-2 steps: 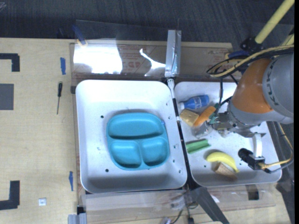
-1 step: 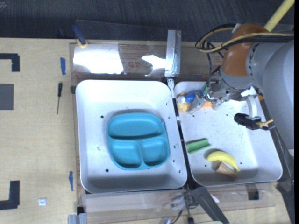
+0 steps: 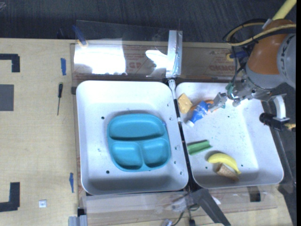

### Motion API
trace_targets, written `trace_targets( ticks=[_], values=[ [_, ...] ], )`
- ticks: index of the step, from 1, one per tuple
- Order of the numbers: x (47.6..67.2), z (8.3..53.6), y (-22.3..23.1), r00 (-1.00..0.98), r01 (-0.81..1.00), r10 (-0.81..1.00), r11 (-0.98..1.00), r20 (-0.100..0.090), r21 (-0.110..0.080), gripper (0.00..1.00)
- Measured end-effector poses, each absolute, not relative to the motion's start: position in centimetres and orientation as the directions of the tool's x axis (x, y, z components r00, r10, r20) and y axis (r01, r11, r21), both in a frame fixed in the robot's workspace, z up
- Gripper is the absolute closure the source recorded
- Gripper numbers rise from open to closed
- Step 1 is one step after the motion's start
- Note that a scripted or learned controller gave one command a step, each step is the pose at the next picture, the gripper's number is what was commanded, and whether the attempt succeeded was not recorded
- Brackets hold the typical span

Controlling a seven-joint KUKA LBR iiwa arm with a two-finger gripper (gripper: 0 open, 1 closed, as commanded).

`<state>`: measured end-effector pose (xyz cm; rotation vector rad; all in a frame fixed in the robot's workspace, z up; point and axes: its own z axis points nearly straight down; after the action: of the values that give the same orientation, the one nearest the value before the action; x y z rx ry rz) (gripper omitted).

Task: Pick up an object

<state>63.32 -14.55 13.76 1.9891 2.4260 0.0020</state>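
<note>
I read this as the approach step: gripper (image 3: pixel 221 99) low in the right bin (image 3: pixel 254 140), just beside the blue-and-white packet (image 3: pixel 200 112); its state I cannot tell. Next move, I judge: settle squarely over the packet before lifting.

No lettering can be made out with certainty. The brown cardboard strip (image 3: pixel 214 62) behind the right-hand white bin bears faint reddish print, too blurred to read. The small blue-and-white packet (image 3: pixel 199 112) lying in that bin carries a printed design, but no word or number on it is legible.
</note>
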Motion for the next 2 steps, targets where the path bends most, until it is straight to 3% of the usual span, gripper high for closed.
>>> trace_targets(
  ticks=[1, 2],
  values=[
    [65.0, 8.7, -11.2, -0.167, 0.986, 0.986, 0.167, -0.003, 0.005, 0.0],
    [65.1, 9.7, -11.1, -0.17, 0.985, 0.985, 0.17, -0.002, 0.003, 1.0]
  ],
)
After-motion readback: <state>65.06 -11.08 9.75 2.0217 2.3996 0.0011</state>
